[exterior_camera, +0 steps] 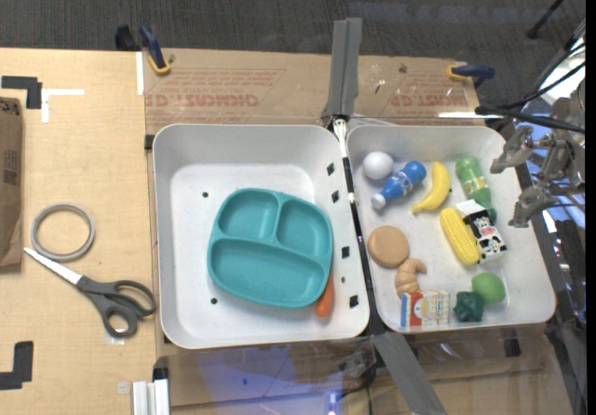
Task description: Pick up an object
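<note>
The right bin (533,311) holds several toy foods: a white ball (377,164), a blue bottle (400,182), a banana (433,188), a green bottle (472,179), a corn cob (458,234), a small cow-print carton (486,233), a round cookie (388,245), a croissant (410,274), a juice box (426,308), a broccoli piece (468,308) and a green lime (487,287). My gripper (514,185) hangs at the bin's right rim, open, its fingers pointing left with nothing between them. It is just right of the green bottle and the carton.
The left bin (177,171) holds a teal divided plate (270,247) with an orange carrot (324,297) at its lower right edge. On the bench to the left lie scissors (102,292) and a tape roll (62,230). Clamps (154,50) grip the cardboard behind the bins.
</note>
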`<state>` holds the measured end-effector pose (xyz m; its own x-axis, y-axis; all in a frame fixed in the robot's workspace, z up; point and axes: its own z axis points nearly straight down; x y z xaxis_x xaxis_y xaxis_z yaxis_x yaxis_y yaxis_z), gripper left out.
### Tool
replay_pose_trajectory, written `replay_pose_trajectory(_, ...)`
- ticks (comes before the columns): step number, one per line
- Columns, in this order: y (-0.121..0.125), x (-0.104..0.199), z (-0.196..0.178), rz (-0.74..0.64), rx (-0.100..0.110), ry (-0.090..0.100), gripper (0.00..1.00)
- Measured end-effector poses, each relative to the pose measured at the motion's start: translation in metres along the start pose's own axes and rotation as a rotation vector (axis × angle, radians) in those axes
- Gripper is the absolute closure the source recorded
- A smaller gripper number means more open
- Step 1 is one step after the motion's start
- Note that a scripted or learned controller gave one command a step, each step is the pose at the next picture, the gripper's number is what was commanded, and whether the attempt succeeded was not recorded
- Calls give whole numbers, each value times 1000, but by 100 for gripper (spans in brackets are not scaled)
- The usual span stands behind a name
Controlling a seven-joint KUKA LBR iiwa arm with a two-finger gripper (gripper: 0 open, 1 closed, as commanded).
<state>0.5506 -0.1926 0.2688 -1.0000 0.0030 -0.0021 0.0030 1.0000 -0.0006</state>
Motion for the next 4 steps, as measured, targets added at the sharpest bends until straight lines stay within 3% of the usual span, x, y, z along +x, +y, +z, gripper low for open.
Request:
replay_pose_trajectory(1,-19,-44,140,-19,0,0,0)
replay_pose_trajectory(2,19,-29,177,6,0,0,0)
replay_pose_trajectory(3,20,-30,167,3,1,-4,100)
replay_pose_trajectory(4,20,-30,167,3,1,-4,0)
